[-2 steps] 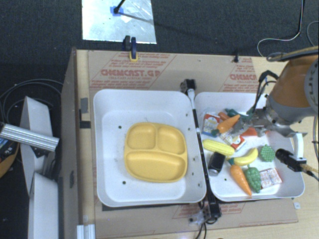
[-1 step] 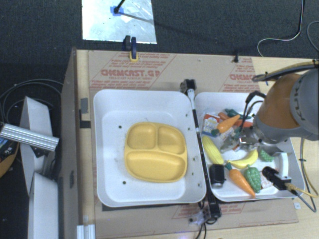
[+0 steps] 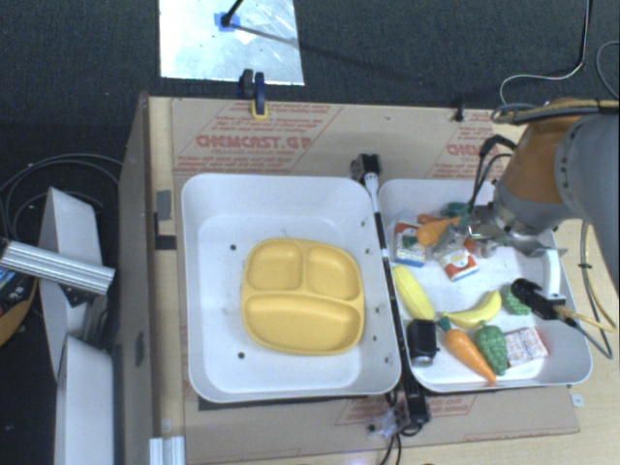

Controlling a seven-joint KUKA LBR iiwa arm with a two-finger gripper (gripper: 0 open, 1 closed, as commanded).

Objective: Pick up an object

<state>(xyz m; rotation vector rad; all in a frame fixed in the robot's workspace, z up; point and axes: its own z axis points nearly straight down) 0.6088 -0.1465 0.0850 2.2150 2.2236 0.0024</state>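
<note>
Lying in the right bin's (image 3: 581,356) far half, the small packet (image 3: 461,265) sits just on the near side of the gripper (image 3: 463,232), which hangs low over the clutter there; whether anything is gripped cannot be told. Bananas (image 3: 415,294), a carrot (image 3: 467,353) and other toys crowd the near half, leaving little room.

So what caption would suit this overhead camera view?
Robot arm reaching into the right bin of toy food, beside a yellow divided plate in the left bin.
</note>
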